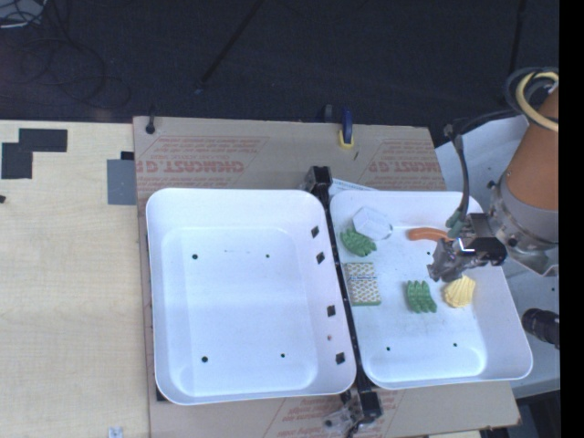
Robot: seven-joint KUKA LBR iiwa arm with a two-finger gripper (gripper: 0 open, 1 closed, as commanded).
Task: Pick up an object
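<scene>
Gripper (449, 265): low in the right bin (497, 359); I cannot tell its opening or any hold. Yellow object (460, 291) just below it, orange piece (422, 234) just beyond. Risk, I judge: descent nudges yellow object aside.

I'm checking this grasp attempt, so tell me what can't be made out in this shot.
- Gripper: fingers too small and dark in the camera view to tell open or shut, or whether they touch anything.
- Yellow object: its upper left is covered by the gripper.
- Arm: cut off by the right edge.
</scene>
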